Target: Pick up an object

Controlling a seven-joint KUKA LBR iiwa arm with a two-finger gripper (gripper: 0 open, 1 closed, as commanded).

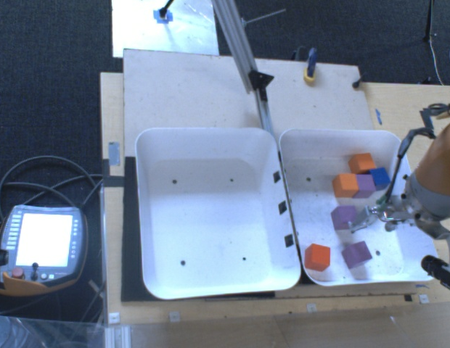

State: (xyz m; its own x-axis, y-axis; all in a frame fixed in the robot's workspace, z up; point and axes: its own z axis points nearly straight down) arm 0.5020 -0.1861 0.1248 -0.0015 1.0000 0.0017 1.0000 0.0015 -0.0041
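Observation:
The right bin [301,151] holds several foam cubes. Two orange cubes [361,162] [345,185], a purple cube [365,185] and a blue cube [379,177] cluster at the back. A purple cube [343,217] lies mid-bin, another purple cube [356,254] sits near the front, and an orange cube [317,257] rests at the front left. My gripper [364,220] reaches in from the right, its tips just right of the middle purple cube. Nothing shows between its fingers.
The left bin [149,194] stands beside the right one. A metal pole [236,38] slants over the back board. A teach pendant [38,249] lies at the far left with its cable. A yellow clamp [311,75] sits on the board's back edge.

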